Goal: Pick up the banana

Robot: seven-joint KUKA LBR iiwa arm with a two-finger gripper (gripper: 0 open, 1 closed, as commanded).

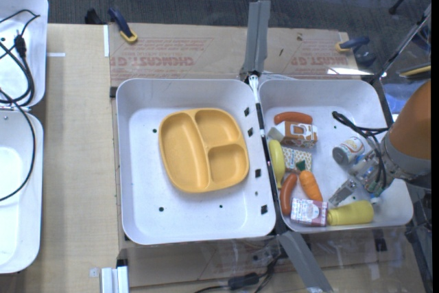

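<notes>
Lying lengthwise, smooth curved yellow banana (276,158) beside ridged orange carrot (311,185).

Two white bins (130,147), one yellow tray (204,148)

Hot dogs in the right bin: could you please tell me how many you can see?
2. One hot dog lies near the right bin's far wall; the other hot dog lies nearer, left of the carrot. Clutter could hide more.

A single fixed camera is looking down at a slant from above the bench (75,147); both white bins (130,168) are lying mid-frame, moderately distant.
</notes>
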